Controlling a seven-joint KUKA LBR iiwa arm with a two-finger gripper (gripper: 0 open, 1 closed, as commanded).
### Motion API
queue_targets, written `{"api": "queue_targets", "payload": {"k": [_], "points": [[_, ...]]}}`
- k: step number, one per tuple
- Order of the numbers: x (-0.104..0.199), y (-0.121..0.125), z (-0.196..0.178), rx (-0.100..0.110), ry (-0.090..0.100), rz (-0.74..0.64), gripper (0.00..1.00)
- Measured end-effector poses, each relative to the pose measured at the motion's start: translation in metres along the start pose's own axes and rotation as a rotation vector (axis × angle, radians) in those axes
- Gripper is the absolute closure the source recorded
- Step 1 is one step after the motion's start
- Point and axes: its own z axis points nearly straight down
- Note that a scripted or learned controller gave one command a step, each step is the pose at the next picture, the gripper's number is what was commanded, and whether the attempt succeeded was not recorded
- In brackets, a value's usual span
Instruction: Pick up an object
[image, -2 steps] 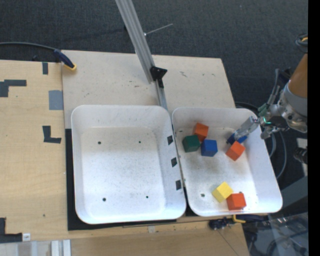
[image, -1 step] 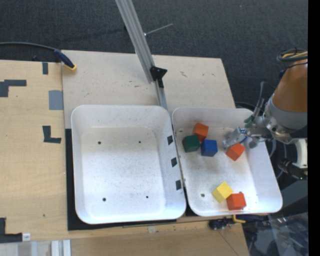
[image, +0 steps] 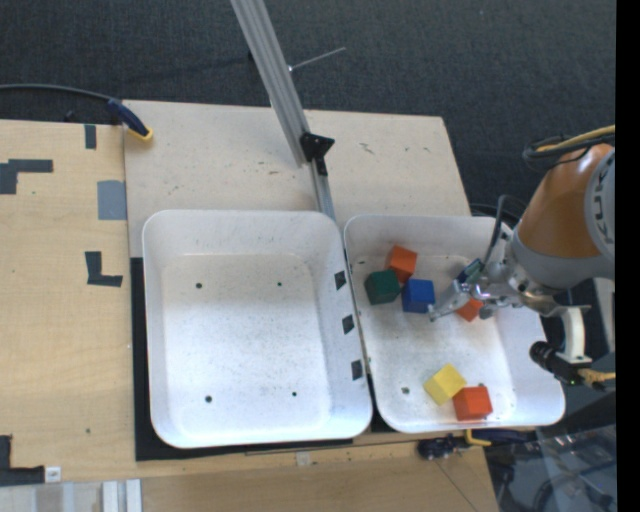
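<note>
Several blocks lie in the right bin (image: 520, 385). An orange block (image: 402, 261), a green block (image: 381, 287) and a blue block (image: 418, 295) cluster at its upper left. Near the front lie a yellow block (image: 445, 383) and a red-orange block (image: 472, 402). My gripper (image: 458, 303) hangs low over the bin's middle right, just right of the blue block. A small red-orange piece (image: 469, 311) shows right at the gripper's tip, partly hidden by it; whether it is held I cannot tell.
The left bin (image: 240, 330) stands beside the right one, their rims meeting in the middle. A slanted metal rail (image: 285, 90) runs down from the top to the bins' junction. A cable with a blue and yellow plug (image: 130, 118) lies at the upper left.
</note>
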Motion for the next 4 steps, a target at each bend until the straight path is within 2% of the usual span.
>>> {"api": "queue_targets", "payload": {"k": [1, 2, 3, 4], "points": [[0.001, -0.002, 0.054, -0.001, 0.000, 0.000, 0.00], [0.001, 0.000, 0.041, -0.005, -0.001, -0.001, 1.00], [0.003, 0.008, -0.019, -0.013, -0.003, -0.001, 1.00], [0.004, 0.008, -0.061, -0.012, -0.003, -0.001, 1.00]]}}
